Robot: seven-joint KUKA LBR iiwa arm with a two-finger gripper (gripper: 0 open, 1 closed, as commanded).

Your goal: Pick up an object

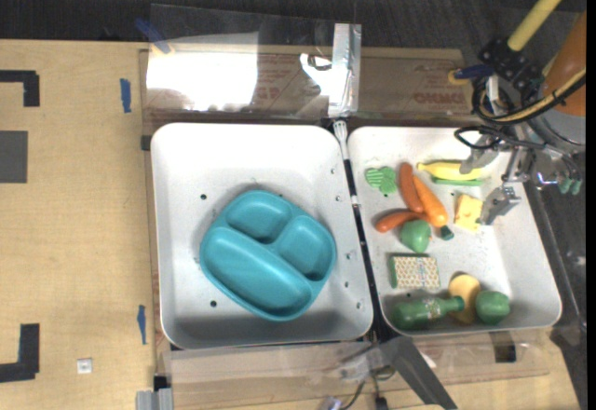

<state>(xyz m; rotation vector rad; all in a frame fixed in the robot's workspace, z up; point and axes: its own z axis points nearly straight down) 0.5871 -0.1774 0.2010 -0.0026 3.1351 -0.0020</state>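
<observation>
The left bin holds a teal divided plate, lying flat and somewhat toward the near half, its three compartments facing up. Behind both bins a clear plastic sheet stands against the cardboard backing, with a strip of silver tape at its right end. The right bin carries the loose items. At its far left lies a small green leafy piece; just beside it an orange carrot runs diagonally, with a second, shorter carrot angled below it. A green rounded fruit sits touching the lower carrot's end. Below that lies a small patterned packet, flat. Along the near wall a green bottle lies on its side, with a tan rounded item just above it and a green round fruit at its right end. Toward the far side a yellow banana lies crosswise, and a yellow block sits below it. The gripper hangs over the right part of this bin, close to the banana's right end and above the yellow block; its fingers appear spread apart with nothing seen between them. The grey arm with its orange band enters from the upper right.
</observation>
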